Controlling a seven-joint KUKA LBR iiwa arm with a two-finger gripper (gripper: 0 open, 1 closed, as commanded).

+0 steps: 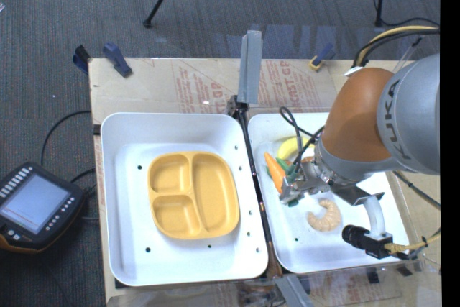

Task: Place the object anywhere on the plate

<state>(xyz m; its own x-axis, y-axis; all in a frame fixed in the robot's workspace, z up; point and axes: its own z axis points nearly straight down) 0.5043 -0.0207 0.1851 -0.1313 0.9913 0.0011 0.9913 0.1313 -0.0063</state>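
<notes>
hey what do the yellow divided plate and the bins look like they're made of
The yellow three-compartment plate looks like moulded plastic: one even colour, rounded edges, dull sheen. The two shallow white bins also seem plastic, smooth and faintly glossy, though coated metal can't be ruled out.

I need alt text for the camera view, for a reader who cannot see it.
A grey and orange robot arm lowers its pincer into the right bin, beside a carrot and a shrimp. A yellow divided plate sits in the left bin.
</notes>
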